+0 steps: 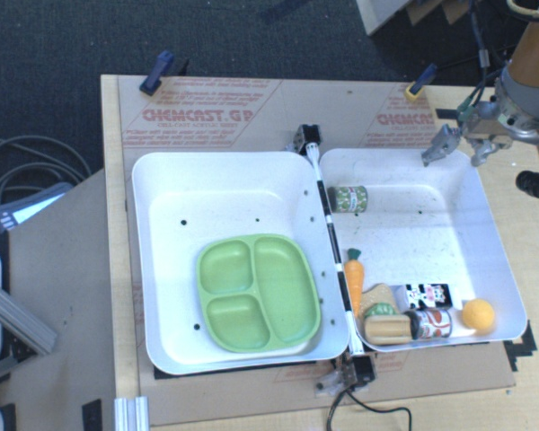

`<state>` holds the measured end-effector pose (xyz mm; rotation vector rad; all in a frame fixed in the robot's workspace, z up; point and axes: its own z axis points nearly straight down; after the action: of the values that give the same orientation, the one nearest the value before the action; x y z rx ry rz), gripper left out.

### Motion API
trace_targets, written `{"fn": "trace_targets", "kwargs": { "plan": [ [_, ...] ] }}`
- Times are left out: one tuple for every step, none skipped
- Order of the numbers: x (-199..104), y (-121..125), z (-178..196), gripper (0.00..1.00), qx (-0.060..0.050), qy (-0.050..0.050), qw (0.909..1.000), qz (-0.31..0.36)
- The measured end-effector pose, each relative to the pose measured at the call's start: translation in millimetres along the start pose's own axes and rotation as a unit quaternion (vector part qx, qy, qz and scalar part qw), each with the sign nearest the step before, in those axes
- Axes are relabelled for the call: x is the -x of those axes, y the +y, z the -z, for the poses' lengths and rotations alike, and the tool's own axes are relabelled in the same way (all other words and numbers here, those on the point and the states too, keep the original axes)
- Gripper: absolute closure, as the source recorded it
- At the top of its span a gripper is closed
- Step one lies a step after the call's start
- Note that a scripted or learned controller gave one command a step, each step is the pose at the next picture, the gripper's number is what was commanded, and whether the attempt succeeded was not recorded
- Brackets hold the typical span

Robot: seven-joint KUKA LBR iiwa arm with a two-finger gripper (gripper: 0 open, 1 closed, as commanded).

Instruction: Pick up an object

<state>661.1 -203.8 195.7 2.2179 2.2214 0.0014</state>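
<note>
- Here, the counter (251, 119) carries two shallow white bins side by side, joined along a dark seam at the middle.
- Left bin (162, 196): holds a green divided plate (257, 291) with three compartments, lying flat toward the near right part of the bin floor.
- Right bin (485, 232): holds all the small objects.
- Small green can (349, 198): lies on its side near the far left wall of the right bin, well apart from the other objects.
- Toy carrot (353, 271): orange with a green top, lies along the left wall, just beside the seam.
- Near left corner of the right bin: a cluster of a tan block (387, 329), a greenish piece (379, 311) just behind it, and a dark red-labelled can (430, 323) on its side, touching or nearly touching one another.
- Black-and-white packet (428, 294): lies just behind the dark can.
- Orange fruit (478, 315): rests in the near right corner, just beside the dark can.
- Arm (528, 70): enters from the upper right.
- Pincer (458, 147): poised over the far right rim of the right bin, its two fingers spread apart with nothing between them, well apart from every object in the bin.
- Blue clamp (156, 72): sits at the far left edge of the counter board.
</note>
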Motion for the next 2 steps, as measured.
{"fn": "trace_targets", "kwargs": {
  "plan": [
    [-49.9, 5.5, -24.6, 0.0, -0.002, 0.001, 1.0, 0.0],
    [-87.7, -6.9, -93.0, 0.0, 0.0, 0.0, 1.0, -0.001]
  ]
}}
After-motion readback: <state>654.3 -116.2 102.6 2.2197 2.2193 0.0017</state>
